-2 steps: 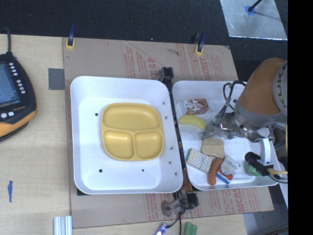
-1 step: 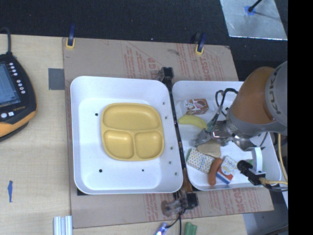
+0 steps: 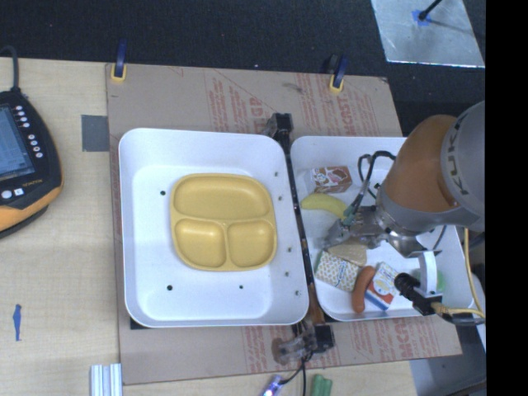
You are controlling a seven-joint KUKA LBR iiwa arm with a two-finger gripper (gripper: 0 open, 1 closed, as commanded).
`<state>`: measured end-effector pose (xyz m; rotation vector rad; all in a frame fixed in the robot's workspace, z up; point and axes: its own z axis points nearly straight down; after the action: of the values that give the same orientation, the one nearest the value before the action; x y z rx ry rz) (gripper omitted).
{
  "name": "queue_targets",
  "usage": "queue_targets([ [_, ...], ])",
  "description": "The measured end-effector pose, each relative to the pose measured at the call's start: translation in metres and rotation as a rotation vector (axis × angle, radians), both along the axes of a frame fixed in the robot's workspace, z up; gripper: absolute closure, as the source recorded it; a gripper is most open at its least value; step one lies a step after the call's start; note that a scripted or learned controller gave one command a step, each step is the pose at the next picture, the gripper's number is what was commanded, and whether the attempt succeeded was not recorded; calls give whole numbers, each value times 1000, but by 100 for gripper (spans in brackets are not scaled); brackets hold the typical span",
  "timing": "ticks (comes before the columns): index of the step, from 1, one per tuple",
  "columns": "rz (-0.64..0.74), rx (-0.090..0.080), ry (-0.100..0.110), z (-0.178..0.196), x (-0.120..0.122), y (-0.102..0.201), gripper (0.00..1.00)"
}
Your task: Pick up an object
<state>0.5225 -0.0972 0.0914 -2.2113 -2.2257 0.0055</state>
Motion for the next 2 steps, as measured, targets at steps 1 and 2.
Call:
queue_targets([
  [1, -1, -2, -3, 0, 7, -2, 0],
  [2, 1, -4, -4, 11, 7, -3, 100],
])
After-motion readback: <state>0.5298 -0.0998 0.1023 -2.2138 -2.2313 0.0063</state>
